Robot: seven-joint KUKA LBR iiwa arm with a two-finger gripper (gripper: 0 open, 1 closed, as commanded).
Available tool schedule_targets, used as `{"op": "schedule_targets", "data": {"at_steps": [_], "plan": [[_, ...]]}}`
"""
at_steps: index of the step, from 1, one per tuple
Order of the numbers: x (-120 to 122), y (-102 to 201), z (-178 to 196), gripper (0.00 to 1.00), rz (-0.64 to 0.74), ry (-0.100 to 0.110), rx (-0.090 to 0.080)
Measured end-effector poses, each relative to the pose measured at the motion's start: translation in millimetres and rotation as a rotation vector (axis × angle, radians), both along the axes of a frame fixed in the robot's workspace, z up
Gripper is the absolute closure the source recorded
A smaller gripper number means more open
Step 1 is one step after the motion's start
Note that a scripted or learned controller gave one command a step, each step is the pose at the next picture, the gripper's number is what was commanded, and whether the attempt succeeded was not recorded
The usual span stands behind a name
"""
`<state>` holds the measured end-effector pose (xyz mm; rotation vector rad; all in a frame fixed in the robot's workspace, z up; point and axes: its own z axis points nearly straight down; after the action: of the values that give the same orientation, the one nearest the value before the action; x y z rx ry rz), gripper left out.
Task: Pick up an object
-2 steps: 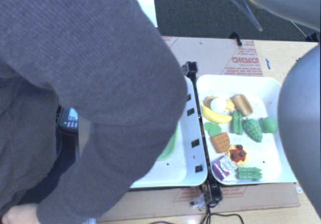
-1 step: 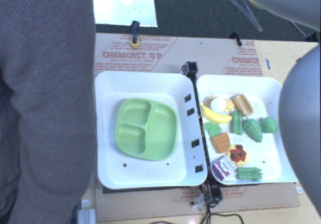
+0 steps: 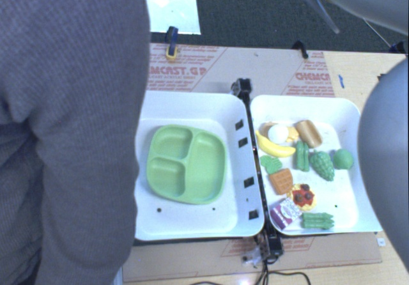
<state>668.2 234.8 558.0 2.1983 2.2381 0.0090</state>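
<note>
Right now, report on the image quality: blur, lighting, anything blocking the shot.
Camera view: a large, blurred grey mass covers the left side, cutting off the left bin; the out-of-focus grey arm overlaps the right bin. Lighting is even and soft, no harsh glare; the green tray and banana read fairly sharp.

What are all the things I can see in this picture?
Divided plate: one, green, in the left bin.
Left bin: one, white.
Right bin: one, white, holding the toy food.
Banana: one, yellow, upper left of the right bin.
Egg: one, white, just above the banana.
Bread roll: one, brown, right of the egg.
Green vegetables: several, middle and lower part of the right bin.
Small cake: one, yellow and red, lower part of the right bin.
Paper sheet: one, white, behind the bins.
Robot arm: grey, at the right edge.
</note>
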Motion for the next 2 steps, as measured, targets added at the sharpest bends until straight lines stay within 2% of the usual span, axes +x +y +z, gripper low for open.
{"op": "schedule_targets", "data": {"at_steps": [1,2], "plan": [[0.0,0.0,-0.6,0.0,0.001,0.001,0.0],[0.0,0.2,11.0,1.0,0.006,-0.002,-0.001]]}}
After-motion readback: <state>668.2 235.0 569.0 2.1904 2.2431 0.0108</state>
